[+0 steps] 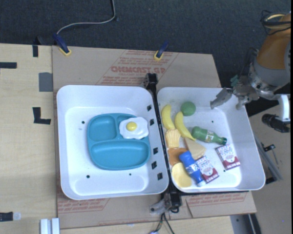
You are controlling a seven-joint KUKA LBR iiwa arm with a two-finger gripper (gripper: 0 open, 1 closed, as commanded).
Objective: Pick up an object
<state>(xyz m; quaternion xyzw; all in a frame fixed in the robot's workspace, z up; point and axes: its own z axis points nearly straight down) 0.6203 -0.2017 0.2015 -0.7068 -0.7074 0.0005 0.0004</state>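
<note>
While the arm reaches in from the right, we look down on both bins in the camera view. Our gripper hangs over the upper right corner of the right bin; one grey finger points down and left toward the bin floor, but we cannot tell whether the hand is released or clenched, and nothing shows between its fingers.

The right bin carries the candidates. A green ball lies nearest the gripper, just beside two bananas. A green bottle lies on its side in the middle, its cap toward the right wall. Lower down sit a blue bottle, two small red-and-white cartons, a cheese wedge and other yellow toy food packed close together.

The left bin holds a blue divided tray with a toy fried egg on its upper right corner.

We judge the green bottle the best pick: it looks light, stiff plastic, probably smooth and inclined to roll, so we would close across its body at mid-length, fingers square to its long axis. The ball stands freer but would likely slip out of a two-finger pinch.
</note>
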